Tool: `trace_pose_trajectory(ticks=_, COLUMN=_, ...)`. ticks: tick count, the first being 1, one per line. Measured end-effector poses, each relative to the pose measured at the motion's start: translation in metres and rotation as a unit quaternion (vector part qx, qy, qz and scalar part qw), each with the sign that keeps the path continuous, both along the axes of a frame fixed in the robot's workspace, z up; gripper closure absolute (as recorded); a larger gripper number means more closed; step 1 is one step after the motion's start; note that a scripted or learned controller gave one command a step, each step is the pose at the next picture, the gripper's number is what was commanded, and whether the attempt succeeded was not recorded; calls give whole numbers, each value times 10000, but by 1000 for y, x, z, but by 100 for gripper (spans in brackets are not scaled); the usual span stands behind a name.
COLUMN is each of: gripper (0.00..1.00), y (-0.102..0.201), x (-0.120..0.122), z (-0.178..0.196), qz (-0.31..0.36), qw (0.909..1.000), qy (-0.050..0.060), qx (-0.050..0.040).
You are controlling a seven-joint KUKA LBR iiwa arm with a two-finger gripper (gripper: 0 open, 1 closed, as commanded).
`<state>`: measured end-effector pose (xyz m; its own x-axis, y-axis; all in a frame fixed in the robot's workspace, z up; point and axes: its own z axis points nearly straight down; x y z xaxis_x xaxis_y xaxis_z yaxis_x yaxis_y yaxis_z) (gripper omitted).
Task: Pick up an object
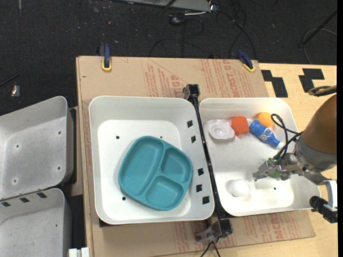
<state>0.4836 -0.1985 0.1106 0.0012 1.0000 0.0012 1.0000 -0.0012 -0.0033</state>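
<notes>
Overhead slanted view of a bench covered in cardboard, with two shallow white bins side by side. The left bin (107,116) holds a teal divided plate (155,172), lying flat near its middle. The right bin (289,197) holds several small things. Along its far side sit a white cup-like piece (221,130), an orange block (240,125) just beside it, a yellow-orange ball (265,118), and a blue bottle (265,133) lying on its side and touching or nearly touching the ball. Nearer the camera, a small white round object (239,188) rests on the bin floor, apart from the others.

The grey arm with its orange band (324,130) reaches in from the right. Its gripper (264,173) hangs low over the right bin's floor, with its tip pointing left, just beside the white round object but not on it. Nothing can be seen between the fingers, and whether they are spread or closed is too small and dark to tell.

Judging from this, the task is at the approach step: the gripper is down in the bin but holds nothing visible. The nearest candidate is the white round object. The next move likely calls for shifting slightly left and nearer the camera to centre over it, then closing around it before lifting.
</notes>
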Motion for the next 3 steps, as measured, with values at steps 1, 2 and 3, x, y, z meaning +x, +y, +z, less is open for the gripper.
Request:
trace_pose_trajectory(ticks=1, gripper=0, y=1, x=0, z=-20, qz=1, qw=10000, qy=-8, qx=-4)
trace_pose_trajectory(ticks=2, gripper=100, y=1, x=0, z=-9, qz=-1, qw=10000, qy=-17, qx=-5)
trace_pose_trajectory(ticks=3, gripper=100, y=6, x=-5, z=49, qz=16, qw=10000, qy=-40, qx=-14)
